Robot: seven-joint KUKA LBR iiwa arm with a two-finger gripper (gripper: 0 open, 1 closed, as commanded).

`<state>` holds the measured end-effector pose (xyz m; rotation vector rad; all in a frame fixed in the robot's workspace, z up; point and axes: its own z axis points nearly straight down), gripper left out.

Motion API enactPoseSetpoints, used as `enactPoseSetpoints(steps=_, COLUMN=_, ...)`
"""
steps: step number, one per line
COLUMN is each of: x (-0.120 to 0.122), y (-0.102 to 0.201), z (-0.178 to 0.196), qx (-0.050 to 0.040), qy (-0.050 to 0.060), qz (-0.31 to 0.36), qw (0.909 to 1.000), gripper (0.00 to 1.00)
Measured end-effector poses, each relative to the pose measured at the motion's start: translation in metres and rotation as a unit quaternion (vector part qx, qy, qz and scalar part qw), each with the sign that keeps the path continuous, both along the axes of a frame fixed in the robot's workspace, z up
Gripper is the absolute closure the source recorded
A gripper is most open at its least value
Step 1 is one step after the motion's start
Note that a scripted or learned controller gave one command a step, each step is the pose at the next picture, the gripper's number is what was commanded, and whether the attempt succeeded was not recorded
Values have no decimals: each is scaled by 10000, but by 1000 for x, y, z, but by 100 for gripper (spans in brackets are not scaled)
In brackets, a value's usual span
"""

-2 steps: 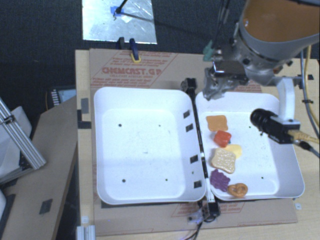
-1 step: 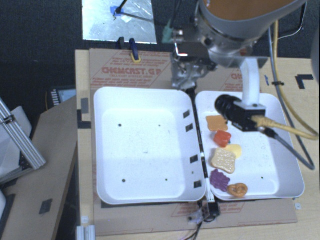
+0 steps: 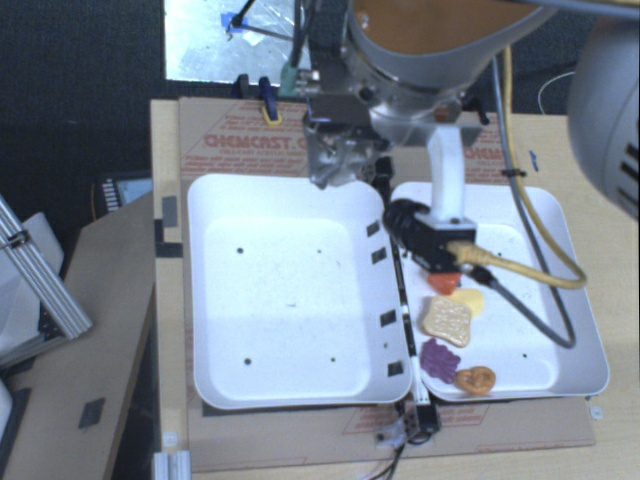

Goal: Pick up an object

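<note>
White bins (image 3: 270,298); purple grapes (image 3: 439,360); tan toast (image 3: 447,321); brown pretzel (image 3: 476,379).

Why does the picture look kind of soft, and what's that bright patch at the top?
Camera view: soft all over; the arm near the lens is blurriest. The toy bread slice and purple piece show little detail. The white bins look bright and washed out. The top patch is glare on the lit floor.
</note>
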<state>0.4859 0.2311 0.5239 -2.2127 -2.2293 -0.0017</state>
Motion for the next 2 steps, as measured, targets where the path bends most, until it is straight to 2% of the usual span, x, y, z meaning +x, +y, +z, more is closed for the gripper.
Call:
enactPoseSetpoints(steps=1, x=0, y=-2, z=1, qx=0, qy=-5, qz=-13, qw=10000, gripper=0)
enactPoseSetpoints(steps=2, x=1, y=-2, z=12, qx=10, qy=-17, qz=11, qw=10000, gripper=100)
